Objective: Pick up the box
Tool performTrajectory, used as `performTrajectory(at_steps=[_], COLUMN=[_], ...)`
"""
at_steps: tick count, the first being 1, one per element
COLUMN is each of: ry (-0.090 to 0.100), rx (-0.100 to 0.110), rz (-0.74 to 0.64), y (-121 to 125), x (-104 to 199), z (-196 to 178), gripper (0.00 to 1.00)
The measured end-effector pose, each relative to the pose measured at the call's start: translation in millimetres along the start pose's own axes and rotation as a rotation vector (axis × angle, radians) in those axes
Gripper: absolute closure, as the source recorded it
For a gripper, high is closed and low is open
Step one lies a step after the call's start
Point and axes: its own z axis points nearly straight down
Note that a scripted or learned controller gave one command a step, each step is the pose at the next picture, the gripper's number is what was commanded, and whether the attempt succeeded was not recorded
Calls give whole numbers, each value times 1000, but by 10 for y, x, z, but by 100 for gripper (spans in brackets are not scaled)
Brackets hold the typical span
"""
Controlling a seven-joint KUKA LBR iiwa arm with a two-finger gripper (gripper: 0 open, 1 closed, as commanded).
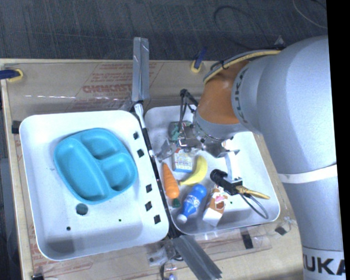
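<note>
the arm [280,99] is reaching in over the right bin [257,154], its jaws hanging low above the clutter at the bin's far side; whether they are open or closed i cannot tell. the box [215,206] (a small carton, tipped on its side) is lying near the bin's front edge, just beside the blue bottle [192,202] and well apart from the wrist. a banana [195,172] and a carrot [170,181] are sitting between them. the left bin [43,223] is holding a blue tray [96,164]. the pick is looking not yet done: the box is resting in the bin, ungrasped.
</note>
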Motion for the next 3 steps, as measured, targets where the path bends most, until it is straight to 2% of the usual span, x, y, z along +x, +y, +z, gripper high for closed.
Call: performTrajectory(at_steps=[1,2,3], ry=[-4,4,3], rx=[-1,13,10], rz=[-2,-137,-523], y=[5,-294,-918], x=[-23,832,69], z=[-108,-939,-1662], gripper=[100,100,100])
